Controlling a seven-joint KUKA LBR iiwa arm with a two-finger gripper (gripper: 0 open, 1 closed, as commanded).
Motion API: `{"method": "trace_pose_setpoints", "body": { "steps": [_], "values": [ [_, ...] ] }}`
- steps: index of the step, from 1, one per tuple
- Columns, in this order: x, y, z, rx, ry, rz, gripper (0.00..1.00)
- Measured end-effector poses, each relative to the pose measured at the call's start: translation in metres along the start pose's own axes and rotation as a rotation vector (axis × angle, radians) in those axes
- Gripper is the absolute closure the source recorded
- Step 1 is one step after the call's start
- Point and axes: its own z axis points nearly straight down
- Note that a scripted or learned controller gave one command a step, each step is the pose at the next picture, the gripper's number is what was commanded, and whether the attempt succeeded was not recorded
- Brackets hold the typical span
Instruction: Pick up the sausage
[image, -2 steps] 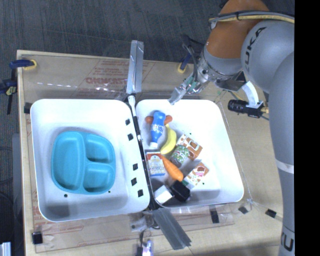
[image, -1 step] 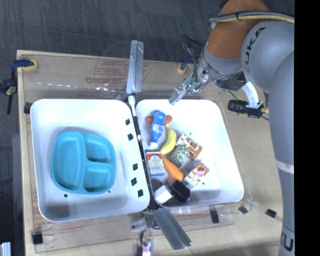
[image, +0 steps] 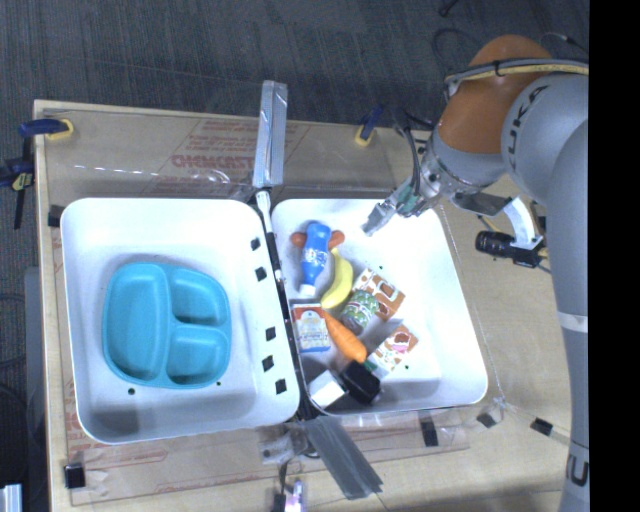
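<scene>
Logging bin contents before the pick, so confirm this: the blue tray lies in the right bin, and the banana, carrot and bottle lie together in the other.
Not quite. The camera view shows the blue tray in the left bin. The banana, carrot and bottle lie together in the right bin.

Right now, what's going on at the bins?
The arm reaches in from the right, its gripper over the back of the right bin, apart from the pile of items and holding nothing. The pile lies along that bin's left side: a blue bottle, a banana, a carrot and some packets. A reddish end beside the bottle may be the sausage. The left bin holds a blue tray.
</scene>
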Motion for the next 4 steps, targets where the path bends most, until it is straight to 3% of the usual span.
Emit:
{"method": "trace_pose_setpoints", "body": {
  "steps": [1, 2, 3, 4],
  "values": [
    [-0.003, -0.005, 0.118, -0.002, -0.002, -0.044, 0.00],
    [-0.003, -0.004, 0.108, -0.003, -0.003, -0.048, 1.00],
    [0.029, 0.023, -0.006, -0.004, -0.004, -0.497, 1.00],
    [0.031, -0.011, -0.148, -0.003, -0.007, -0.845, 1.00]
  ]
}}
